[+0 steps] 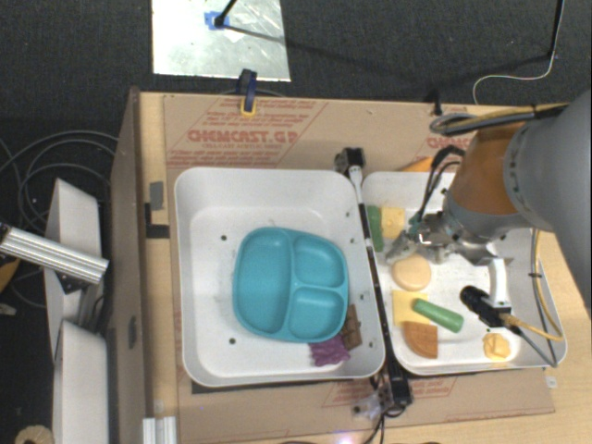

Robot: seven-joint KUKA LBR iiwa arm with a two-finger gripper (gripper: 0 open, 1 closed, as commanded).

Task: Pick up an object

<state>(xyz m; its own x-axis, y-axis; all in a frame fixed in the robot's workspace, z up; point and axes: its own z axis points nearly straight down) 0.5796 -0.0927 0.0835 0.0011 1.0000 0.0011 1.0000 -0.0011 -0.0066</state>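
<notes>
The left bin [199,248] carries a blue tray [289,283] lying flat in its middle, with a purple scrap [326,351] and a brown bit [352,330] pushed against its lower right rim, out of the arm's reach for now; the right bin [532,357] holds the small food toys close together, so any of them could serve as the object: a green stick [374,227] along the left wall, a round cream piece [413,273], a green cylinder [437,314] across a yellow slab [403,305], an orange wedge [421,339], a yellow lump [498,344]; the gripper [418,242] hangs low, just above the cream piece, likely lined up to take it; how its jaws stand I cannot tell, and nothing shows held
</notes>
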